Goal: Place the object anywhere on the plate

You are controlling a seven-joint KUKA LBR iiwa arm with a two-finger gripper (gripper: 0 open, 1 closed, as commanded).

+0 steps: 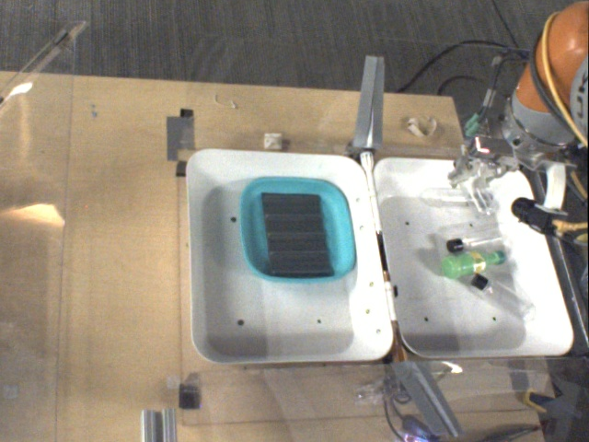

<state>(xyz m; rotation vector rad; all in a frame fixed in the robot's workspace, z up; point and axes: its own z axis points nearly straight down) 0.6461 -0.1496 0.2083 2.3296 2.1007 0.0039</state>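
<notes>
A teal square plate (344, 233) lies in the left bin (216, 320), toward its back. On the plate rests a black ridged block (296, 235). In the right bin (414, 325) a green bottle-like object (471, 263) lies on its side near the middle. Just behind it is a clear tube with a black cap (457, 244). A second clear piece with a black end (481, 283) sits in front of it. My gripper (479, 184) hangs over the back right part of the right bin, behind these objects and apart from them. Nothing shows in its grasp.
A grey upright post (371, 104) stands behind the seam between the two bins. Small clamps (181, 134) and brackets sit on the wooden bench around the bins. The arm's orange band (563, 49) rises at the right edge.
</notes>
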